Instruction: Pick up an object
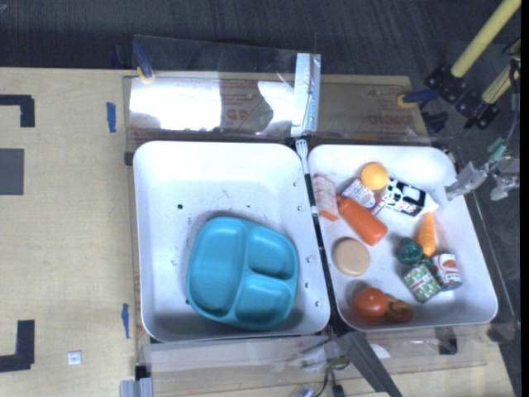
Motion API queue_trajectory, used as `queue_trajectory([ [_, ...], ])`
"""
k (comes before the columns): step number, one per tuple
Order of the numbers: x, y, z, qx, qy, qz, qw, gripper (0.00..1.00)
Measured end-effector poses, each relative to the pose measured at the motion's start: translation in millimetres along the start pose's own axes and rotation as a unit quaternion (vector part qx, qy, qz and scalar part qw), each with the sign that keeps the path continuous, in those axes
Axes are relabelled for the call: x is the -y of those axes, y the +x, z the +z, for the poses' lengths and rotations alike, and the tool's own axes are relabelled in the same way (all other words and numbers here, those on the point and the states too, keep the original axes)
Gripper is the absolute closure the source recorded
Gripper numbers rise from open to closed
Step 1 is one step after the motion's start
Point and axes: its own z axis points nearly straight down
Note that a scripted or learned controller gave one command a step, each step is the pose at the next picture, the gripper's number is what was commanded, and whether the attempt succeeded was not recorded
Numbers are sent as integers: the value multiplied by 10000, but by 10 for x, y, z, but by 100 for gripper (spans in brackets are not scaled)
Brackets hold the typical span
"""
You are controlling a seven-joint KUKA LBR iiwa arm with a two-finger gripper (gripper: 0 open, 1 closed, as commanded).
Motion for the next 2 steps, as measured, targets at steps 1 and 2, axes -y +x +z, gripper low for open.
queue_trajectory([
  [1,-464,323,751,-9,19,-979,9952,0],
  [2,-336,52,1617,-3,-58,-1433,9897,0],
])
